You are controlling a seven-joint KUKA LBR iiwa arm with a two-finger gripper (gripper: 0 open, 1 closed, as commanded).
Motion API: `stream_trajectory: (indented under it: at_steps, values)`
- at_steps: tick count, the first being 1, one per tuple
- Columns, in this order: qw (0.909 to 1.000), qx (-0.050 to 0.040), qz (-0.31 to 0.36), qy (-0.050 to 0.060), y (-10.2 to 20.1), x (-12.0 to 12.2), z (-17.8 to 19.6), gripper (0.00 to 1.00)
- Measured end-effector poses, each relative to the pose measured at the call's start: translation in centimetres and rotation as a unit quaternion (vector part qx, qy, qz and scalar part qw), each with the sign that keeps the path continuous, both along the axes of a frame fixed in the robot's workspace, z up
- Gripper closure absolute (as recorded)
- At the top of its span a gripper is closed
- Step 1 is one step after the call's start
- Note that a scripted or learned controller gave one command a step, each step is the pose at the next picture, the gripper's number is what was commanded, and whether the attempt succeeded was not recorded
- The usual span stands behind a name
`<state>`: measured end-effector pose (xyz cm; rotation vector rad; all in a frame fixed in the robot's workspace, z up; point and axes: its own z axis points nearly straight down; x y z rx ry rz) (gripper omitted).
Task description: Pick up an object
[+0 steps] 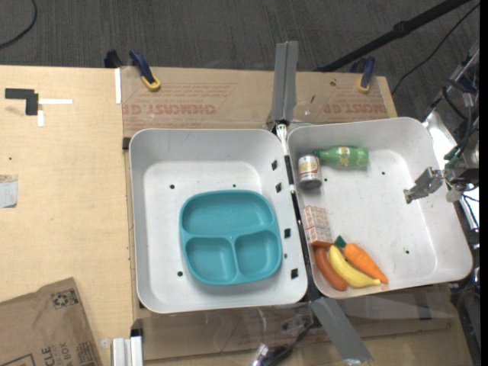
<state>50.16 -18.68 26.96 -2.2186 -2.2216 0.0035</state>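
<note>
The right bin (396,136) holds several objects. A green bottle (343,156) lies on its side near the back, with a small silver can (309,171) just left of it against the bin's left wall. A small patterned box (316,221) sits lower down along the same wall. In the front left corner lie a yellow banana (349,269), an orange carrot (366,260) and a red sausage (327,270), bunched together. My gripper (424,184) hovers over the bin's right part, well apart from all of them, with nothing seen in it.
A teal divided plate (230,236) lies in the left bin (152,204). A grey divider post (285,82) stands between the bins at the back. Clamps (145,71) hold the cardboard sheet behind. Bare white floor lies under and around the gripper.
</note>
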Motion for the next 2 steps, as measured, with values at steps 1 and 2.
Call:
stream_trajectory:
  at_steps: [1,2]
  values:
    - [0.9992,0.0005,0.039,-0.003,4.1,3.4,-14.7,0.00]
    - [0.9915,-0.0048,0.129,-0.016,7.7,0.9,-16.6,0.00]
